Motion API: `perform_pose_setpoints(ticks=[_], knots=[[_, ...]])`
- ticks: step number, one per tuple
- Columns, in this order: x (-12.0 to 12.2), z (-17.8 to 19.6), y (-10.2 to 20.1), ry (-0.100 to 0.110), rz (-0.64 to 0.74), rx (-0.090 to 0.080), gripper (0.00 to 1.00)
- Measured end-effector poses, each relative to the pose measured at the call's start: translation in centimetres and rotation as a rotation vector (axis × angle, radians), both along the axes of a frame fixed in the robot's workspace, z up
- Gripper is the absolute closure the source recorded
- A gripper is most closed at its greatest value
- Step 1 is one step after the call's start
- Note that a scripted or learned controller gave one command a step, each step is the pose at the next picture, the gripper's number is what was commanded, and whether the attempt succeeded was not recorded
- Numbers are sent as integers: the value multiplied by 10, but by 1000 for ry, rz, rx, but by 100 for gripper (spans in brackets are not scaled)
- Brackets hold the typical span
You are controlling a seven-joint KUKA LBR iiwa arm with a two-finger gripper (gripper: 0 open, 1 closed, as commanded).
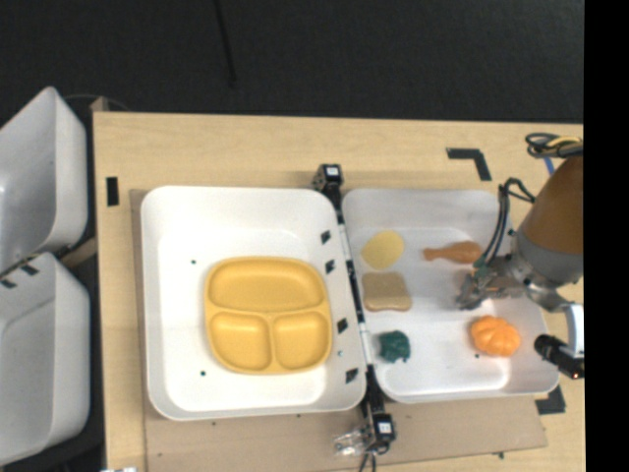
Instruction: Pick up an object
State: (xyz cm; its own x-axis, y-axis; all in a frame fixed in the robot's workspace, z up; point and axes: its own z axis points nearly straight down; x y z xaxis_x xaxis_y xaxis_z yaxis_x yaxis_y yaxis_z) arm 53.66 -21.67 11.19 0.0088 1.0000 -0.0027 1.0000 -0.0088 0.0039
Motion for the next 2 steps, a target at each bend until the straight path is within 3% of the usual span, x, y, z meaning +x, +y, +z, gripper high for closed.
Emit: perform_pose_setpoints(ticks=[2], knots=[[11,112,0,-3,12,-1,100]])
